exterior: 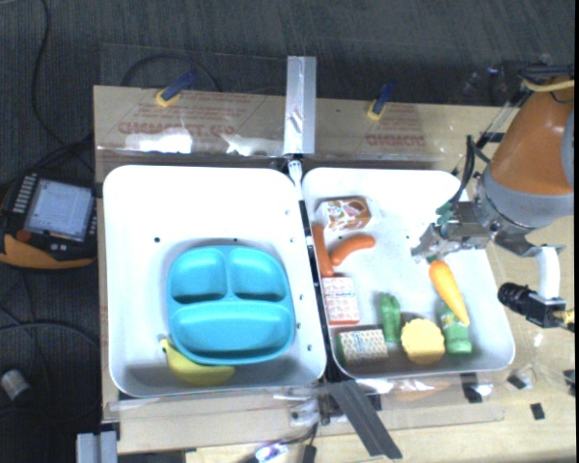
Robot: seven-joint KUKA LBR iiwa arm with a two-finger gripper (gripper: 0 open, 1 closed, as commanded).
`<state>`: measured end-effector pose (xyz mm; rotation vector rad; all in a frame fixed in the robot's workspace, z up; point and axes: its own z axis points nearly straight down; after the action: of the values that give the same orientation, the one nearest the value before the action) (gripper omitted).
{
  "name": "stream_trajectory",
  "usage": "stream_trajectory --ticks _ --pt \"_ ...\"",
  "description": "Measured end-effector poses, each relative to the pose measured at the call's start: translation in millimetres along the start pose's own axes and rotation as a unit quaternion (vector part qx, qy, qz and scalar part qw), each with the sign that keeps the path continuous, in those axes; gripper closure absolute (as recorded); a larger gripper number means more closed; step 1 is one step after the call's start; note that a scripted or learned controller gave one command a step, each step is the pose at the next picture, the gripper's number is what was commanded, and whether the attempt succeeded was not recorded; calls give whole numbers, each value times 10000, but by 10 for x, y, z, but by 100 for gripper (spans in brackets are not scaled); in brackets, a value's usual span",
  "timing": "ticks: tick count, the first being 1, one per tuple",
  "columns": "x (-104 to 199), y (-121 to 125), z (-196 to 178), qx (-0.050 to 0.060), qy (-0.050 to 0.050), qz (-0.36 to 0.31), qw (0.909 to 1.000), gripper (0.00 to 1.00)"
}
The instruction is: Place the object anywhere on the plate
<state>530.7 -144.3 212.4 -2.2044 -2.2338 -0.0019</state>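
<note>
The carrot [449,290] lies in the right bin [482,360], just below the pincer [442,242] (whether released or clenched, I cannot tell). Far to the pincer's left, the blue plate [232,305] sits in the left bin [135,258].

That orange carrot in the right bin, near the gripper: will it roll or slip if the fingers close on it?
The carrot looks like smooth moulded plastic, so probably stiff, light and somewhat slippery. Its rounded, tapered body may roll or squirt sideways when pinched. It lies just below the gripper, with the green bottle close by.
</note>
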Motion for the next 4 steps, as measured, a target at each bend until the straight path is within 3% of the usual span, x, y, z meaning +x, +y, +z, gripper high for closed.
stream_trajectory --ticks 1,2,3,4 --pt "706 16 299 6 -18 -107 9999 100" --pt "1531 170 306 16 -16 -11 10000 100" --pt "2254 -7 307 17 -17 268 9996 100" --pt "2050 -211 -944 -3 -38 1289 9917 100"
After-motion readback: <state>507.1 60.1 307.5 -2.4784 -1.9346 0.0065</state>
